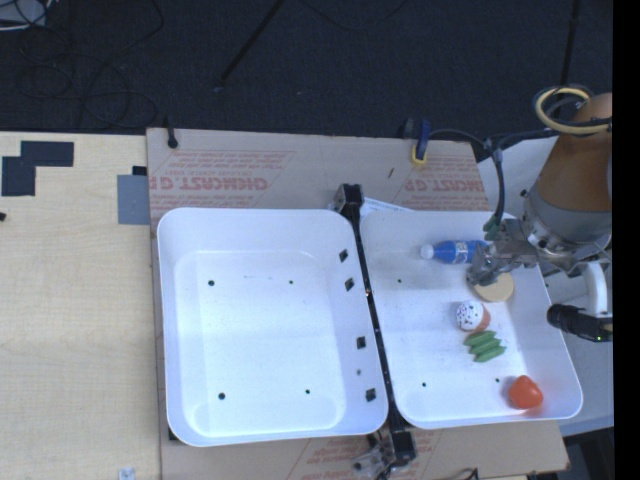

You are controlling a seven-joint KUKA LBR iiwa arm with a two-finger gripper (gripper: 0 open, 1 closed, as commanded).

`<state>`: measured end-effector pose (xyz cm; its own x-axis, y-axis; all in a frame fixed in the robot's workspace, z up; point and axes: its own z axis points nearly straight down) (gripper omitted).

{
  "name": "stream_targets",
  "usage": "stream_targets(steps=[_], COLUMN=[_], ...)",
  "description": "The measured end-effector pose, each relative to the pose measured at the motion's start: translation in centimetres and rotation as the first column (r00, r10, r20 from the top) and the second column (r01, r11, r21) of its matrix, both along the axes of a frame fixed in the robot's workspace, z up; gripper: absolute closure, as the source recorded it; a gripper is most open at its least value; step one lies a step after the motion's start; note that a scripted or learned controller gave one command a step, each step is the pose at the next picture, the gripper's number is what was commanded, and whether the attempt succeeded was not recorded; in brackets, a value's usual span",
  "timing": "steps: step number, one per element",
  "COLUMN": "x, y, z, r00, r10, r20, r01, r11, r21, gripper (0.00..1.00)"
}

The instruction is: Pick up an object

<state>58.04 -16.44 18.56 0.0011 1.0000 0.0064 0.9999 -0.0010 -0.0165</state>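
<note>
So my gripper (pixel 489 268) is down in the right-hand white plastic bin (pixel 440 408), near its far right side, sitting right between two things. Just beyond my tip lies the clear plastic bottle with the blue label (pixel 455 252), on its side, long axis running left-right across the bin with the pale cap end pointing left toward the divider. Just on the near side, touching or almost touching my tip, is the flat tan round disc (pixel 495 288).

Honestly, from this angle I can't tell how my jaws stand or whether anything's in them; the tip is a dark blur against the bottle's end.

Bottle looks like the closest pick: its right end is right at my tip, so I'd close across its short width, not along it.

Further toward the near edge: a small white ball with dark spots (pixel 470 315), a green bean-pod-looking thing (pixel 485 346), and a red-orange round fruit (pixel 524 392) in the corner.
</note>
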Motion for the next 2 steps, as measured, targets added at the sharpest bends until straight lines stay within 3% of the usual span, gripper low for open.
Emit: stream_targets(steps=[1,2], x=[0.4,2.8], y=[-0.3,-1.1], z=[0.6,-5.8], r00=[1.0,1.0], r10=[-0.001,0.004], r20=[0.013,0.01], r01=[0.001,-0.004], r11=[1.0,1.0], r21=[-0.006,-0.006], gripper=[0.0,0.0])
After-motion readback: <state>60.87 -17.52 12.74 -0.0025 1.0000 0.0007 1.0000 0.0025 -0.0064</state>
